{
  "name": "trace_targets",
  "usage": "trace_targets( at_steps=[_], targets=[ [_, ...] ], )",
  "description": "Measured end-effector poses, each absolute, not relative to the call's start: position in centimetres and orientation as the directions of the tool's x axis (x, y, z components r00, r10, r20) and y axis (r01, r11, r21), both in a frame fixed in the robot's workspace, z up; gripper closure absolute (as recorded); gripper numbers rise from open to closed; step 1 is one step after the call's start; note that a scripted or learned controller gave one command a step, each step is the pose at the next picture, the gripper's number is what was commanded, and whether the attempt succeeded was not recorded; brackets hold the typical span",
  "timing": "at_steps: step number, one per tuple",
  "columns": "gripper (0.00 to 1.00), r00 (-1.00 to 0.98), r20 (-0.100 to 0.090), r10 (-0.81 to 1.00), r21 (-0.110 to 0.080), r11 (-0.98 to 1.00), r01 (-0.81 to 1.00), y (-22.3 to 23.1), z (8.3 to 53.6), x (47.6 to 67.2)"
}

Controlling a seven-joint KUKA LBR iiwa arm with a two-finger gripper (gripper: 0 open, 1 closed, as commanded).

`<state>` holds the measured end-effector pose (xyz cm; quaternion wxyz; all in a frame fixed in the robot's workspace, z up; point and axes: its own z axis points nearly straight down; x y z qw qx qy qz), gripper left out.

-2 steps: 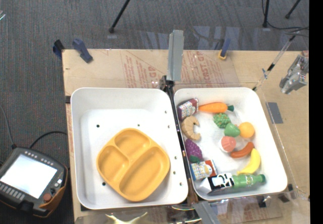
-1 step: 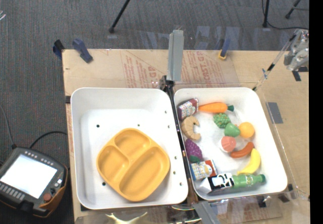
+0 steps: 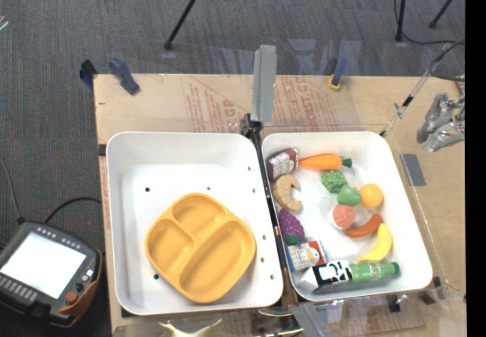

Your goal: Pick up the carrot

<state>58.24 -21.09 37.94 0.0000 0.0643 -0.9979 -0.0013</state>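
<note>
In the camera view the carrot point(image 3: 324, 162) lies on its side at the far end of the right bin point(image 3: 408, 206), its green top pointing right, just beside the ketchup bottle point(image 3: 282, 164) and close above the broccoli point(image 3: 332, 181). The gripper point(image 3: 441, 129) hangs at the right edge, well apart from the bin and carrying nothing, though how wide it stands I cannot tell. The task seems hardly begun: the next move calls for travelling left over the carrot and descending across its narrow width, clear of its neighbours.
</note>
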Motion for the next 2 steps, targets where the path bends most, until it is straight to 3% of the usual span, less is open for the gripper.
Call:
trace_targets(
  at_steps=[1, 2],
  targets=[
    [1.0, -0.906, -0.007, -0.423, -0.001, 0.906, -0.423, -21.1, 48.9, 64.5],
    [1.0, -0.886, 0.002, -0.464, 0.007, 0.886, -0.464, -21.1, 37.5, 58.7]
  ],
)
